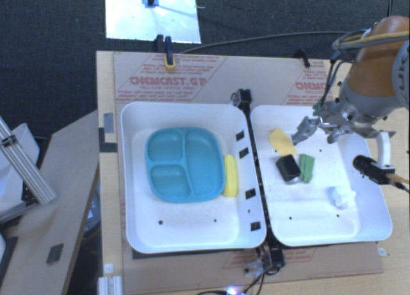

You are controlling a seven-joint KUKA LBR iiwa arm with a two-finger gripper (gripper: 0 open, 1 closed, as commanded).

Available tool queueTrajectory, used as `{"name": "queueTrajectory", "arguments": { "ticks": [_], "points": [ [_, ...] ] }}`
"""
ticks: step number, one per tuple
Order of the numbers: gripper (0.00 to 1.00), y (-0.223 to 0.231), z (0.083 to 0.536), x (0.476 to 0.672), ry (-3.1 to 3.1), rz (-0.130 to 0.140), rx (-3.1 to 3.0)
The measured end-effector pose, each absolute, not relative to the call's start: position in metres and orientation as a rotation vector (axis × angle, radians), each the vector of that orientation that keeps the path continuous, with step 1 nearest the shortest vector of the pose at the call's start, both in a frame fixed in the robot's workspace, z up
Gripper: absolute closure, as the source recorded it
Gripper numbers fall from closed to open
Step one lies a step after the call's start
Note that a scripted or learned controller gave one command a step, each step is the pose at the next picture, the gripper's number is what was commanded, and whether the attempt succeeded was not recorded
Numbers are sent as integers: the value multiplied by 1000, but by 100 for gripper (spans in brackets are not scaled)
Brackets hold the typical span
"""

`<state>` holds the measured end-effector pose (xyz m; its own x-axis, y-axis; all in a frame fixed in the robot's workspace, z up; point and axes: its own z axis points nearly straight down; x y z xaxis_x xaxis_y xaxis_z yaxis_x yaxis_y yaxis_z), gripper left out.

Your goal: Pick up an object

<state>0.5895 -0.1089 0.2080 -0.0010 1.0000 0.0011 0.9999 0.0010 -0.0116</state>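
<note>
Black object (288, 168) | right bin (320, 233) | board lettering "CHEMCAST GP" (168, 82)

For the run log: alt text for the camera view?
The claw hovers over the right bin, near a yellow block, black block, green block and white lump. The left bin holds a blue divided plate and yellow banana.

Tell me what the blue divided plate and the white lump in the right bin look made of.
Blue divided plate: likely moulded plastic, smooth, even colour, soft sheen. White lump: probably crumpled paper or tissue, matte and creased; too small to be sure.
</note>
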Motion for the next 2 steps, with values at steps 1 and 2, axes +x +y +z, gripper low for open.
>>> {"name": "queueTrajectory", "arguments": {
  "ticks": [1,2],
  "points": [
    [0,-109,215,592,-2226,-1,-2218],
    [0,-111,173,593,-2222,2,-2220]
  ]
}}
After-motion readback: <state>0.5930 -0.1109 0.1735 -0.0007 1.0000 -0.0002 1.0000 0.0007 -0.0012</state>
